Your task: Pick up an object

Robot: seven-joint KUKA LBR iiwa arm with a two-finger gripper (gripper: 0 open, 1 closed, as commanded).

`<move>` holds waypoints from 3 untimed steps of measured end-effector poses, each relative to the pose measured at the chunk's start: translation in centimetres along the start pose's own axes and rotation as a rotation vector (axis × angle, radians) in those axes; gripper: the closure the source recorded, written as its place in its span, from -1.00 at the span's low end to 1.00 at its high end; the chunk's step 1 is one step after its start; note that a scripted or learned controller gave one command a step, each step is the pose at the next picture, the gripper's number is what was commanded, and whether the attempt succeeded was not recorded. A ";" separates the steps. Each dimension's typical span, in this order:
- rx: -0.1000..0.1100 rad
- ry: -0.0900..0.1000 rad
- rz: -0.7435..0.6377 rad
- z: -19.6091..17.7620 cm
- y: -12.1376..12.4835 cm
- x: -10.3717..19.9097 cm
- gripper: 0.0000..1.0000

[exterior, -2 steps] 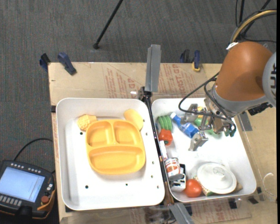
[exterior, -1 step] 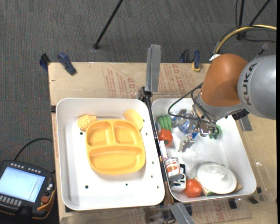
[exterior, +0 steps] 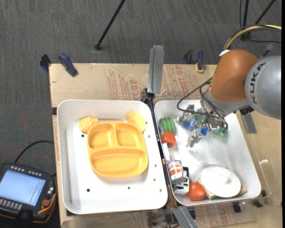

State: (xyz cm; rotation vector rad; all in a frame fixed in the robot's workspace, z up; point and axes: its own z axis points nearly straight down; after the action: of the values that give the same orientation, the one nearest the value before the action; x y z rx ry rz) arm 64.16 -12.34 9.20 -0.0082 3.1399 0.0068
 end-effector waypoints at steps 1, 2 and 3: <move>0.005 -0.002 -0.076 0.2 -7.6 2.3 -1.00; 0.002 0.001 -0.100 0.4 -4.9 2.7 -1.00; 0.001 0.002 -0.083 0.4 -2.5 2.3 -1.00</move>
State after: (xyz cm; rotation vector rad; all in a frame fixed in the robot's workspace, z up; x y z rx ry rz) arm 61.83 -14.85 8.76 -0.1382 3.1387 0.0049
